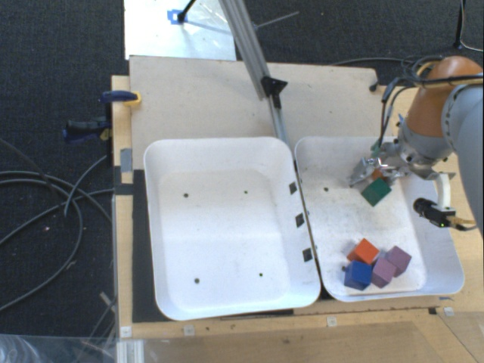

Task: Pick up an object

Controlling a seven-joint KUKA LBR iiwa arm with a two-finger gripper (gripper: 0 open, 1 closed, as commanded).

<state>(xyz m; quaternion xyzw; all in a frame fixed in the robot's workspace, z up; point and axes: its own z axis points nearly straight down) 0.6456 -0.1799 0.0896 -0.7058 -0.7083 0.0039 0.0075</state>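
You get bright, even overhead light here, and both white bins [227,157] look nearly washed out. Shadows stay soft and short under the blocks [376,263]. Whole picture's a bit soft and grainy.
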